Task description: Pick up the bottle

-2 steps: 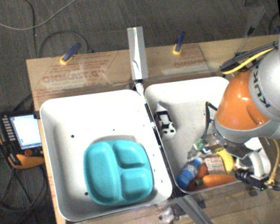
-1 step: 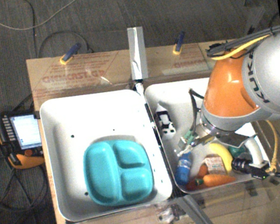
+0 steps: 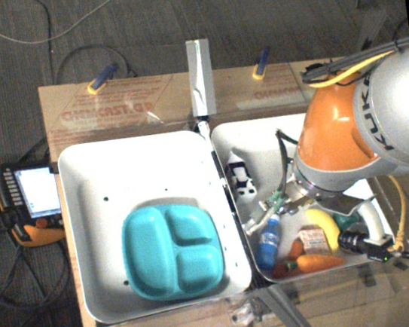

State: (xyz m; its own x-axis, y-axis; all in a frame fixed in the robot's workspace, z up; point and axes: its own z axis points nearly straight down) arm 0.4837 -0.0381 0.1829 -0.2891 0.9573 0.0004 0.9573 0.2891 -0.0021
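Observation:
A small bottle (image 3: pixel 267 241) with a blue label and white cap lies in the right bin (image 3: pixel 262 142), near its front left corner. It points toward the gripper (image 3: pixel 270 211), which hangs right over the bottle's upper end. The grey arm with its orange band (image 3: pixel 333 132) reaches in from the right and covers much of the bin. The bottle's top end is partly hidden under the gripper.
A banana (image 3: pixel 317 224), a carrot (image 3: pixel 319 261) and a red item (image 3: pixel 283 268) lie beside the bottle at the bin's front. A white and black object (image 3: pixel 241 178) rests by the bin's left wall. The left bin (image 3: pixel 85 177) holds a teal divided plate (image 3: pixel 173 249).

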